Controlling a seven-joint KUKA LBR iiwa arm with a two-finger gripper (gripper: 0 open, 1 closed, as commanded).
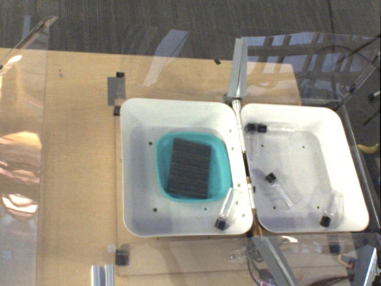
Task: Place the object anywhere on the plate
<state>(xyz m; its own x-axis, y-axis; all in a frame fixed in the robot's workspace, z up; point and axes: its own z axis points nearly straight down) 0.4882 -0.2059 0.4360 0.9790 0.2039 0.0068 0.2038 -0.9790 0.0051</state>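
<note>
Two white bins sit side by side on the bench. On the teal plate in the left bin lies the dark ribbed block, flat; it looks stiff, light, best pinched across its narrow sides. Clear vials lie nearby. I cannot tell the tool's state.

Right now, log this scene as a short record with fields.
left bin: holds a teal plate
on plate: dark ridged block, lying flat
beside plate: clear tube with black cap, at the bin's near right corner
right bin: three clear tubes with black caps, at and
task state: block rests on the plate
</note>
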